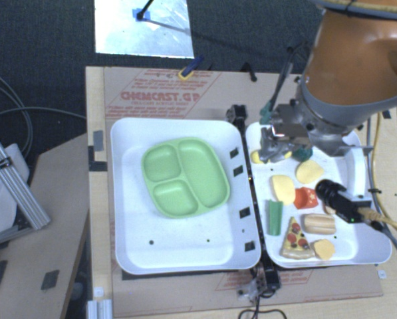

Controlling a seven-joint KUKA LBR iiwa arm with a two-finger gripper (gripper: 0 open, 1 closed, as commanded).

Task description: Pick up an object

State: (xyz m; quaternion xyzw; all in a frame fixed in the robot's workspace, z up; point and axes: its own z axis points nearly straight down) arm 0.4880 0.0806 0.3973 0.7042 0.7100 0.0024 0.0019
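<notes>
My gripper (pixel 270 150) hangs low over the far left corner of the right bin (pixel 368 244), under the orange band of the arm. Just beside it lie a small yellow piece (pixel 255 156) and a teal piece (pixel 303 153). Toy foods are spread through the right bin: a pale yellow piece (pixel 309 171), a yellow-orange piece (pixel 284 188), a red piece (pixel 306 198), a green stick (pixel 274 216), a pizza slice (pixel 295 238), a hot-dog bun (pixel 318 224) and a round yellow piece (pixel 324 248). I see nothing clearly held.
The left bin (pixel 132 244) holds a green divided plate (pixel 185 177). A ridge with black clips (pixel 246 178) separates the two bins. The arm's bulk covers the right bin's far right part. Cables lie to the left of the bench.
</notes>
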